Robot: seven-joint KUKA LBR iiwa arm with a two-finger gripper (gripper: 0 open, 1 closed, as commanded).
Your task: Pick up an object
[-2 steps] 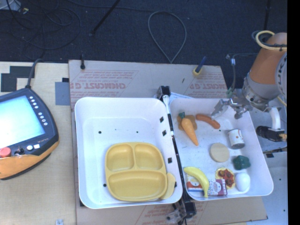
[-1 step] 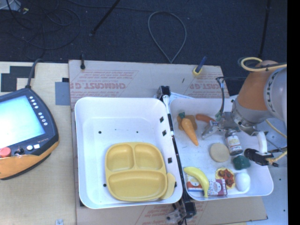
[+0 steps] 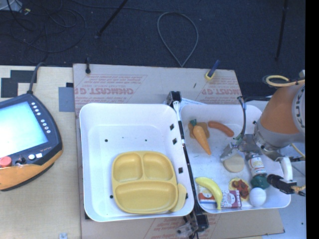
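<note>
Beige and round, the small bread piece [image 3: 233,164] lies in the right bin [image 3: 219,114], directly under the gripper [image 3: 234,148]; how wide the tool stands is not possible to tell. It looks light and soft, best taken across its middle.

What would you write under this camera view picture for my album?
Robot gripper reaches into toy food bin near carrot; yellow tray beside.
</note>
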